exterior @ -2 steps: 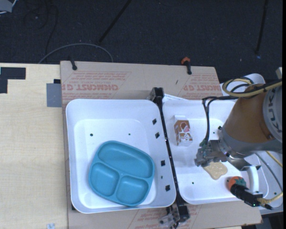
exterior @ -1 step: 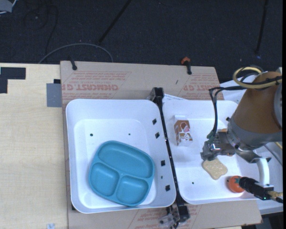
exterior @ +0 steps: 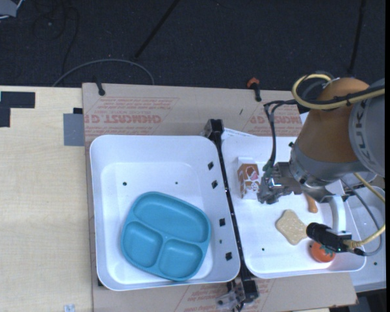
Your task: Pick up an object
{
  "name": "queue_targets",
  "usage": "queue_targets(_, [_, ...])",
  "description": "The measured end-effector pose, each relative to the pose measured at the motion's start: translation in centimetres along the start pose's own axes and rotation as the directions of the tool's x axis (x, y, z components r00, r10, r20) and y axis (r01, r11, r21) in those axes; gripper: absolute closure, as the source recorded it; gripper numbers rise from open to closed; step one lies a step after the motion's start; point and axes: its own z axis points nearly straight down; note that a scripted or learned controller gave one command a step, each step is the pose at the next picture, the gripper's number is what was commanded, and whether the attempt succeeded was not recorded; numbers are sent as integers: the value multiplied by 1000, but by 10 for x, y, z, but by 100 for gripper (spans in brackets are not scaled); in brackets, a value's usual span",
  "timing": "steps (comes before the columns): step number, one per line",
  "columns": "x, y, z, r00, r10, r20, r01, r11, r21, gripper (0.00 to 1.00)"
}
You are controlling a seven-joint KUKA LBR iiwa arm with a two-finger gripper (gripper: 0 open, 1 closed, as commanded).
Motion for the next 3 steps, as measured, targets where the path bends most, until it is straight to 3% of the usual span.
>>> queue_targets(2, [101,63,2,1000,-1,0,1,1000,1,100])
queue_targets(3, [151,91,-18,1000,0,1,0,1000,-2,100])
